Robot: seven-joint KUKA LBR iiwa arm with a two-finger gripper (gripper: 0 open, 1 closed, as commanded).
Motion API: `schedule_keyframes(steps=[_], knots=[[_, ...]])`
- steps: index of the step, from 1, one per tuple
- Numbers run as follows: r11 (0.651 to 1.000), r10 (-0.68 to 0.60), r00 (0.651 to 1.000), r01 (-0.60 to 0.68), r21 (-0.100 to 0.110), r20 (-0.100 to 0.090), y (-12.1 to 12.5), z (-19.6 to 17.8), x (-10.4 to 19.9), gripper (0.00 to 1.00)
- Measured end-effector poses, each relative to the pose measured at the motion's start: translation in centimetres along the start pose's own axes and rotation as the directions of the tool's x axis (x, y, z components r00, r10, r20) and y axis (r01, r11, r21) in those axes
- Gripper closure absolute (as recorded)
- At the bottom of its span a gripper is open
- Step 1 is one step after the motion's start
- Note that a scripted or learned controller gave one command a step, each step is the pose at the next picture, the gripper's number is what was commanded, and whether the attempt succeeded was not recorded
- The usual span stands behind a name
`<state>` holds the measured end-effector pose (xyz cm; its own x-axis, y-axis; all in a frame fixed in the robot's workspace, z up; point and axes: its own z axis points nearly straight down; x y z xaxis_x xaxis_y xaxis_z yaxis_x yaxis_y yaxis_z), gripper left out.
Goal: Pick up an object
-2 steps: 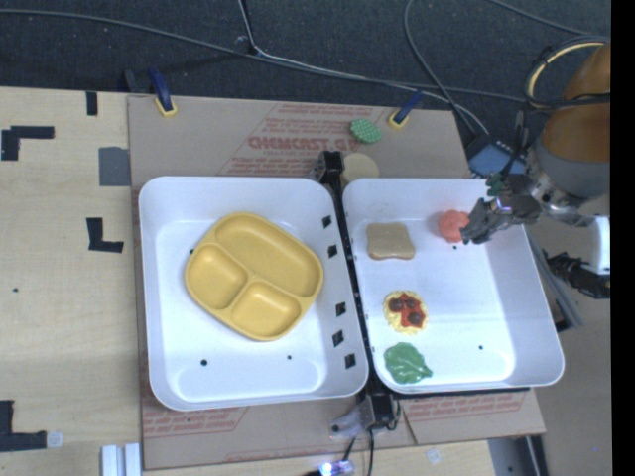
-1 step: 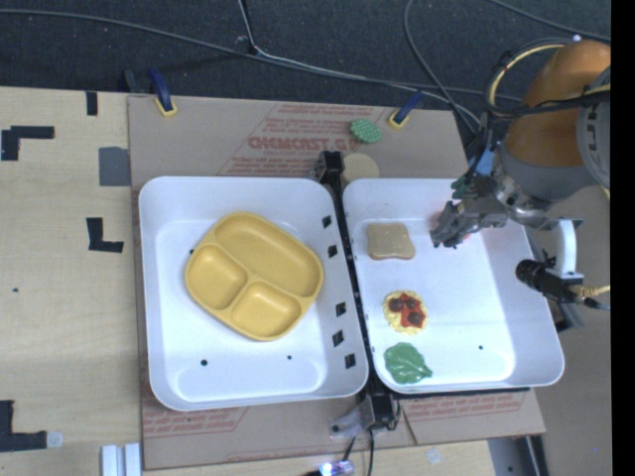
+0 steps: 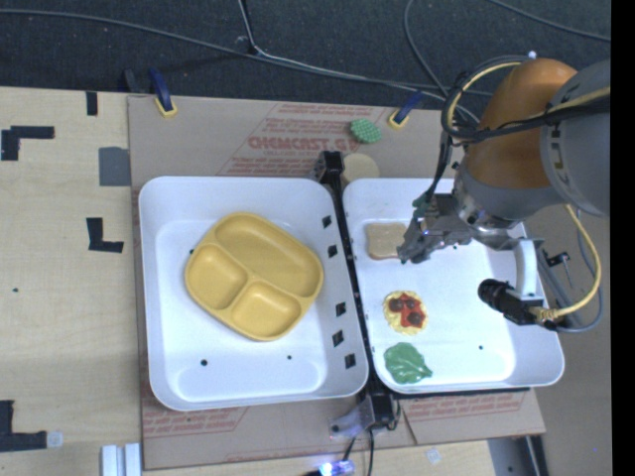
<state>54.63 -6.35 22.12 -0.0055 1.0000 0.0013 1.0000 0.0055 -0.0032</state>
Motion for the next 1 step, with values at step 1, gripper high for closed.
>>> schedule_keyframes(steps=[1], knots=[[1.0,0.0,1.0,0.0,0.0,0.0,-1.25,1.02,4.94,1.0]])
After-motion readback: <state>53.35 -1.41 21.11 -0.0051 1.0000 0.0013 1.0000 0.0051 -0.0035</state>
